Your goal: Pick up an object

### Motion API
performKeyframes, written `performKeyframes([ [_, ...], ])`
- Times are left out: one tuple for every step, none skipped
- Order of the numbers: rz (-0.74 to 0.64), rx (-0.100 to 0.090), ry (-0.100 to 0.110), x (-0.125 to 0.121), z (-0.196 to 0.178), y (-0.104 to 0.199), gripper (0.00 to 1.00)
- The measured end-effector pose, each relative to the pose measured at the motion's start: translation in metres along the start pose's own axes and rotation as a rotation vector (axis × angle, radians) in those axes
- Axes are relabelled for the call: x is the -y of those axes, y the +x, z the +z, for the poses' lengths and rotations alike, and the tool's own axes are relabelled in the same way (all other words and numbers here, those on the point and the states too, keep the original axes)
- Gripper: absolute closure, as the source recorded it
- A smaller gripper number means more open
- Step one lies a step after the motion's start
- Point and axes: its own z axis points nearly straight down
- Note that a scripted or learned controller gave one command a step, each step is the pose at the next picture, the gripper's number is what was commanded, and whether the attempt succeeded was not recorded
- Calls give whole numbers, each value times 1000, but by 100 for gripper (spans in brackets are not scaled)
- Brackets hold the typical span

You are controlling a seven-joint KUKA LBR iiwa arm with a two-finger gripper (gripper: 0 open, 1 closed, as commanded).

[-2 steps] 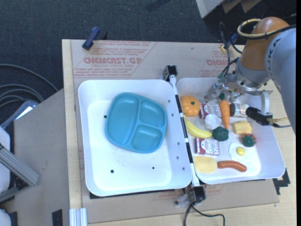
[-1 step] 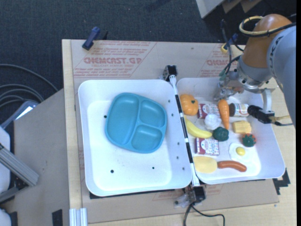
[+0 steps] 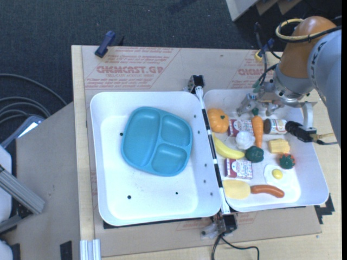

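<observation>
My gripper (image 3: 256, 105) hangs over the back of the right bin (image 3: 314, 191), just above the top of an orange carrot (image 3: 257, 132). Its fingers look spread and open, with nothing between them. Around the carrot lie toy foods: an orange fruit (image 3: 218, 120), a banana (image 3: 227, 149), a white garlic bulb (image 3: 245, 140), a green broccoli (image 3: 254, 154), a yellow cheese block (image 3: 278, 145), a small bottle (image 3: 276, 125), a fried egg (image 3: 274, 173) and a sausage (image 3: 267, 190).
A blue divided plate (image 3: 157, 141) lies in the left bin (image 3: 108, 194). Two red-and-white cartons (image 3: 238, 169) and a pale yellow piece (image 3: 237, 188) crowd the right bin's left side. A black clip (image 3: 196, 82) sits on the rim between the bins.
</observation>
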Motion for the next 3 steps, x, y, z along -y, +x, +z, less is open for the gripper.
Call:
performKeyframes([
  [0,1,-2,0,-10,0,100],
  [0,1,-2,0,-10,0,0],
  [1,0,1,0,10,-5,0],
])
